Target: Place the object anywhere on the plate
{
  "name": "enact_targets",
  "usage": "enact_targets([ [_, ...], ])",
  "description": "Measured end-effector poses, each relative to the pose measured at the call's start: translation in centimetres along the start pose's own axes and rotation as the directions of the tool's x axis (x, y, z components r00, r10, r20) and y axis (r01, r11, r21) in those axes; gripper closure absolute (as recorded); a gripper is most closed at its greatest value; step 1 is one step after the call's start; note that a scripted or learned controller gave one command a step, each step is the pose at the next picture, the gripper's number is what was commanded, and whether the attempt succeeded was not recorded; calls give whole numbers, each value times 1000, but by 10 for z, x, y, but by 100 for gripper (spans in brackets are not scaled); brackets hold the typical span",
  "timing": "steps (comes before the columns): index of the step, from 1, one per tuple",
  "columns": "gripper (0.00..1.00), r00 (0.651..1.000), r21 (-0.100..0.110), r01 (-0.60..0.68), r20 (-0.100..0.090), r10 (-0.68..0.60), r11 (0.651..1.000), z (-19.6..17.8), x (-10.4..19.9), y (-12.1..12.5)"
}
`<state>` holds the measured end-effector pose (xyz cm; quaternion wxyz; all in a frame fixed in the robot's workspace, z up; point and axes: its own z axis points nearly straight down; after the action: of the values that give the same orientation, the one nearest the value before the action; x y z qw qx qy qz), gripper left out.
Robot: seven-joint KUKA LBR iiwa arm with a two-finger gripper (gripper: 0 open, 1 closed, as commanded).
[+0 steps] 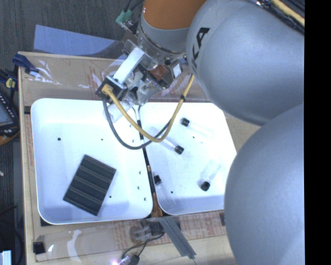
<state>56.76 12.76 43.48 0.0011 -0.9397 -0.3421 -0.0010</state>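
Jaws perhaps hidden behind wrist (135, 77)

Arm (248, 57) comes in from the right: big grey links fill the upper right and right side, orange band (168, 13) at top centre just above the wrist. Wrist is tilted down and left, putting the gripper (124, 90) over the back edge where the two bins meet. Yellow and black cables (135, 135) loop down from the gripper assembly and back up to the wrist; finger state not readable.
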Motion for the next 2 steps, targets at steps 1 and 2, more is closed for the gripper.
enact_targets([
  [1,100,1000,0,-10,8,10,1000,89,32,-94],
  [2,100,922,6,387,4,-387,922,55,-32,-106],
])
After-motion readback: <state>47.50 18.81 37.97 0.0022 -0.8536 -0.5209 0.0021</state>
